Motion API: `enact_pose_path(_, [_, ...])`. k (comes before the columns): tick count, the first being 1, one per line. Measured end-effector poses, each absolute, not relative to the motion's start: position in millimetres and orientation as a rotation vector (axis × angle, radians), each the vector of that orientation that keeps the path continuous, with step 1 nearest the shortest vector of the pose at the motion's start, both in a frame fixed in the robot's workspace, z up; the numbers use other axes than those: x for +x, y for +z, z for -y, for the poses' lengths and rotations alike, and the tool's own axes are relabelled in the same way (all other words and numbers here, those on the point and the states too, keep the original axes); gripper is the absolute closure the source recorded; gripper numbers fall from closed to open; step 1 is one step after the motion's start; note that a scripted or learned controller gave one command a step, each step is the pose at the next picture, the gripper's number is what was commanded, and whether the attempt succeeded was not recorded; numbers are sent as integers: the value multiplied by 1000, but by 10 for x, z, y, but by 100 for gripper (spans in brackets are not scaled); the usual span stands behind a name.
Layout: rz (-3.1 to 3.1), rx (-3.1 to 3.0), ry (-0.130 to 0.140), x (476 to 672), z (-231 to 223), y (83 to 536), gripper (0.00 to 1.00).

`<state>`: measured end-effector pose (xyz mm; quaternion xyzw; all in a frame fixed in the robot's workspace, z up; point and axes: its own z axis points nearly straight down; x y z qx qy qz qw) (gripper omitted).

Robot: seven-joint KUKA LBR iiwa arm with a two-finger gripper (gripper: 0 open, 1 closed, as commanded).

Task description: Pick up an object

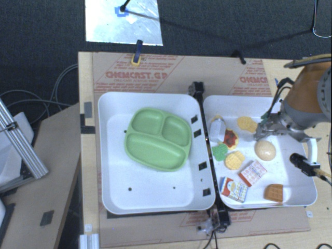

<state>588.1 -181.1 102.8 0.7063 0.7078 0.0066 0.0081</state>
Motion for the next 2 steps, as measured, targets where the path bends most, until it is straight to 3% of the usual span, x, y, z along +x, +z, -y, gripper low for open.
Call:
enact_pose_path(1, [-2224, 2213, 3, 5942, 1759, 1485, 100])
enact_pose_path(2, [-2223, 2210, 7, 6039, 1735, 2095, 100])
